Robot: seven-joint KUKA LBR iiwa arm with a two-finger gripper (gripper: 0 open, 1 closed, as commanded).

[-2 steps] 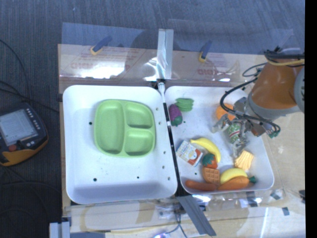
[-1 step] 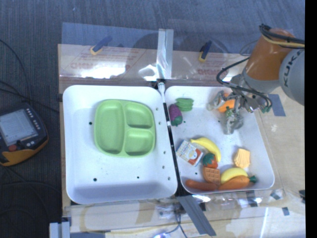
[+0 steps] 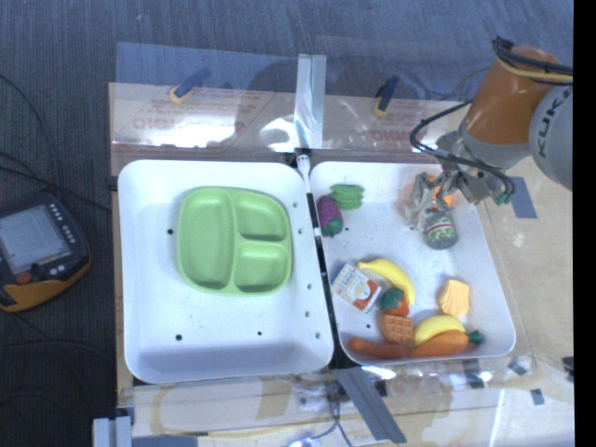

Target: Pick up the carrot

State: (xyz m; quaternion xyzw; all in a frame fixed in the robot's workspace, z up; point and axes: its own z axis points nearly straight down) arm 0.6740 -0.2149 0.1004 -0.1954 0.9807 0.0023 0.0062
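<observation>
Left bin [image 3: 140, 277]: centre-left of frame; holds a green divided plate [image 3: 235, 240]
Right bin [image 3: 498, 296]: centre-right; crowded with toy food
Carrot [image 3: 438, 345]: lower right of that bin, touching a yellow banana [image 3: 438, 327] and beside a waffle [image 3: 396, 329]
Risk: neighbours press close, so a grasp could catch the banana, or nudge the carrot against the wall
Hand [image 3: 430, 201]: upper right of the bin, well apart from the carrot; pointing down over a can [image 3: 440, 228]; cannot tell its opening or any hold

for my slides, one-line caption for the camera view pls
Gripper hovers at the right bin's far end, carrot lying near its front edge.
</observation>
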